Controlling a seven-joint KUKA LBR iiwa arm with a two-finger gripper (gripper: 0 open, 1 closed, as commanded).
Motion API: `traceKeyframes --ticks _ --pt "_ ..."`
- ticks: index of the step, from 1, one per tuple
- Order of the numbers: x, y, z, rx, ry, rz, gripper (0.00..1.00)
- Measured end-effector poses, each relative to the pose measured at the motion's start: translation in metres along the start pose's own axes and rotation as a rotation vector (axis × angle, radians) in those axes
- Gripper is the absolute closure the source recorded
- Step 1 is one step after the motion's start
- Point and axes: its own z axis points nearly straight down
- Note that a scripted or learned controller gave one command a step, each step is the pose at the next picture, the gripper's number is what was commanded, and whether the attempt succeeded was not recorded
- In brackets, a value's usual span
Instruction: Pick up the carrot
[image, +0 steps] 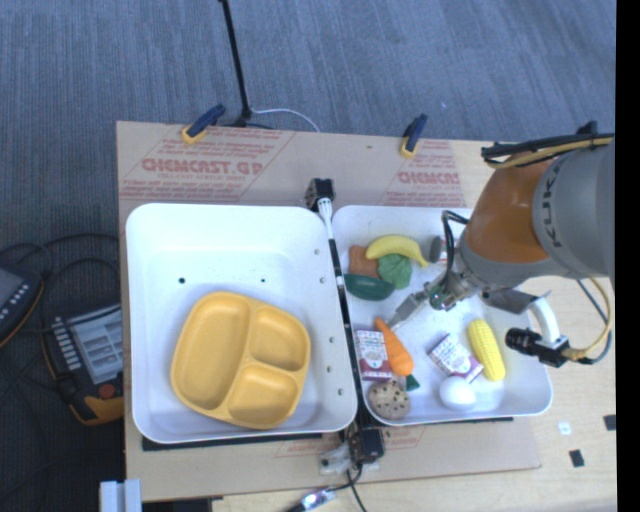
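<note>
Orange carrot lies in the right bin, tip pointing far-left, between the red-and-white packet and the bin's bare middle. Gripper hovers just beyond it, holding nothing; finger spread cannot be told. Descend centred, jaws straddling the carrot crosswise, clear of the packet.

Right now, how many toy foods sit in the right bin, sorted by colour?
Yellow: 2, the banana and the corn cob
Green: 2, the leafy piece and the dark pod
Orange: 1, the carrot
White: 1, the egg
Brown: 1, the cookie
Red and white packets: 2
Total: 9
</note>
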Motion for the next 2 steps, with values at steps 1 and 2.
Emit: traceKeyframes --ticks 1,2 --pt "0.043 -0.024 -0.002 -0.01 -0.006 0.089 0.0" --pt "0.052 -0.047 -0.002 -0.017 -0.006 0.252 0.0"
